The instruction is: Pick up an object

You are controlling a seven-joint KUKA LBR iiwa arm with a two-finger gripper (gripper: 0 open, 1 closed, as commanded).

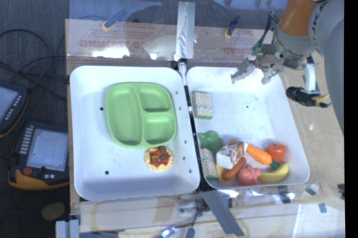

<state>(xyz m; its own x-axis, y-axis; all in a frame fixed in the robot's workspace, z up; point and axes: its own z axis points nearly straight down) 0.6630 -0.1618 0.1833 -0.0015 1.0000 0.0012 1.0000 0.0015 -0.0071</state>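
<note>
Camera view from above: two white bins sit side by side, the left bin (84, 136) holding a green divided plate (141, 113) with a small toy pizza (159, 158) just near of it. At the right bin's (279, 113) far edge, the grey arm with its orange band (302, 10) holds its gripper (253, 73) with fingers spread and nothing between them. Well apart from it, toy food crowds the right bin's near side: a carrot (259, 154), banana (275, 173), tomato (276, 151) and green leaf (209, 140), with a wafer block (202, 104) lying alone by the dividing wall.
</note>
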